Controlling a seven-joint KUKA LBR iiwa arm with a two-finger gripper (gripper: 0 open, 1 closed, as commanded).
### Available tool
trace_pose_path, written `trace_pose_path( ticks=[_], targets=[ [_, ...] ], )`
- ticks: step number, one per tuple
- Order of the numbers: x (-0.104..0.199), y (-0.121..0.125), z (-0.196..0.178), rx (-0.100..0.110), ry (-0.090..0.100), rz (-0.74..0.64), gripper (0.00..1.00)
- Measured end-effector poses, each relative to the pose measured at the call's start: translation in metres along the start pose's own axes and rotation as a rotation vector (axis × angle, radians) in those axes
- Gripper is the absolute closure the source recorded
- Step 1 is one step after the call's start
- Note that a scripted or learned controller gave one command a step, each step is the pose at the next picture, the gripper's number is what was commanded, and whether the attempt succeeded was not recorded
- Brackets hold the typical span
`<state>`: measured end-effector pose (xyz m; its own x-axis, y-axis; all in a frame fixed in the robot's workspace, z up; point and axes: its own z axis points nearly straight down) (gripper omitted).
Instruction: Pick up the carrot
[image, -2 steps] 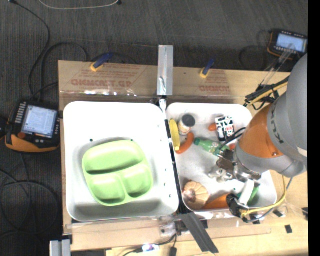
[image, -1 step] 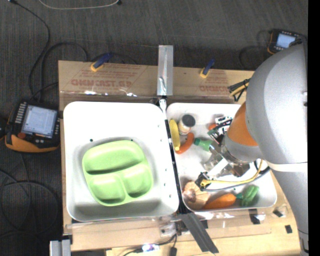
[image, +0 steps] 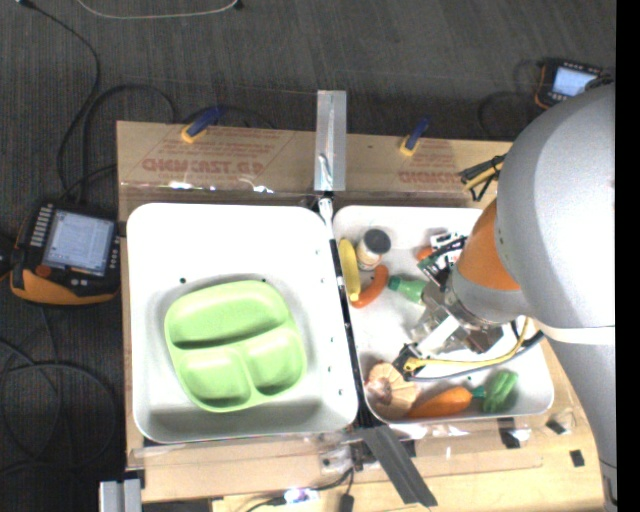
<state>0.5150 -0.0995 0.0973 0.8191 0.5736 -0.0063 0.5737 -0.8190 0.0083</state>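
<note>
Dark carpet surrounds the surface (image: 240, 155) carrying both bins. Over the right bin (image: 400, 213) hangs my gripper (image: 432, 338); I cannot tell whether it is apart or together. Just below it in the view, along the bin's near wall, lies the carrot (image: 440, 403), with a pale bulb (image: 385, 385) at its left end. Well left, a green plate (image: 235, 345) sits in the other bin (image: 150, 300).

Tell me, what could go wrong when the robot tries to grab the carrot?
1. The carrot lies tight along the near wall of the right bin, so a grab might bump the wall and slip off.
2. A brownish bulb sits against the carrot's tip and could get pushed or picked instead.
3. An orange-red vegetable beside the banana might be mistaken for the carrot.
</note>
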Motion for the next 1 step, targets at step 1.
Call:
trace_pose_path(
  ticks=[1],
  targets=[
    [0.0168,-0.0812,-0.0858,0.01,0.0,-0.039,1.0]
  ],
)
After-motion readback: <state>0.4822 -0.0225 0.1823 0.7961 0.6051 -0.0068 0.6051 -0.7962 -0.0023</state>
